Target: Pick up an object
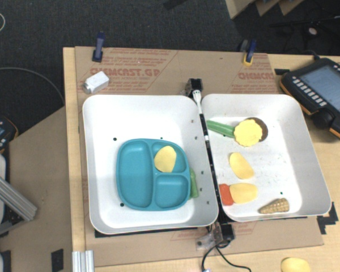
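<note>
A teal divided plate [141,177] lies in the left bin [102,123], with a yellow oval piece [165,159] in its upper right compartment. A green item [193,184] is tucked along the plate's right edge. The right bin [283,109] holds a green-handled scoop with a yellow round top [247,132], a yellow oval piece [241,165], a yellow and orange piece [238,194] and a tan ridged cone [273,207].
A black rod [202,126] runs along the seam between the bins. A white block [96,82] and two blue clamps [98,46] sit on the cardboard behind. A tablet pendant [320,89] rests at the right. A yellow object [294,264] lies at the bottom right.
</note>
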Motion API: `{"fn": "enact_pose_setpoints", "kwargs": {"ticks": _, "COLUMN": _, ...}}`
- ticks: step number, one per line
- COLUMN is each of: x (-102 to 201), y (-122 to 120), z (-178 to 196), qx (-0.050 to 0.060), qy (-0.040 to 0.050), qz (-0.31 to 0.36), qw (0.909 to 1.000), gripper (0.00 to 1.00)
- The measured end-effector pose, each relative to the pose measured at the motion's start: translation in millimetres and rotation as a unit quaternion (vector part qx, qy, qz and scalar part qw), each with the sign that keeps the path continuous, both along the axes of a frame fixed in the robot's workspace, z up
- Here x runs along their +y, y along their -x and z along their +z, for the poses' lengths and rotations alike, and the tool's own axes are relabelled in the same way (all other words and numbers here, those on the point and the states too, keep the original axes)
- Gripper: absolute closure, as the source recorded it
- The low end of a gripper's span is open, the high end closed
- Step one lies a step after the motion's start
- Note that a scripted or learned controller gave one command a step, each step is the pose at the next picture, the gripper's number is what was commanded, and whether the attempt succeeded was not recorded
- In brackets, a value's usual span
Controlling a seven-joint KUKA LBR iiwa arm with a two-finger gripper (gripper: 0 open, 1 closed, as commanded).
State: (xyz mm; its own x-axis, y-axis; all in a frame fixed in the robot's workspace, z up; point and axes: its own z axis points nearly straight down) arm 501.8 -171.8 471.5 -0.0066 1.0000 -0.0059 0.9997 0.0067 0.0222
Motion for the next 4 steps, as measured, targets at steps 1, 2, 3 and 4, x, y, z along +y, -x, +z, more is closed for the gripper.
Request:
{"fn": "enact_pose_setpoints", "kwargs": {"ticks": 1, "x": 1.2, "y": 23.8, "z": -89.1, "qx": 0.015, "qy": -0.0042, "qz": -0.004, "qw": 0.9999, "gripper": 1.0}}
{"fn": "enact_pose_setpoints", "kwargs": {"ticks": 2, "x": -54.9, "y": 20.0, "z": -128.0, "qx": 0.013, "qy": -0.0033, "qz": -0.006, "qw": 0.9999, "gripper": 1.0}}
{"fn": "enact_pose_setpoints", "kwargs": {"ticks": 3, "x": -13.1, "y": 13.0, "z": -14.3, "qx": 0.003, "qy": -0.0006, "qz": -0.001, "qw": 1.0, "gripper": 1.0}}
{"fn": "enact_pose_setpoints", "kwargs": {"ticks": 4, "x": 10.3, "y": 16.8, "z": -119.2, "qx": 0.016, "qy": -0.0046, "qz": -0.003, "qw": 0.9999, "gripper": 1.0}}
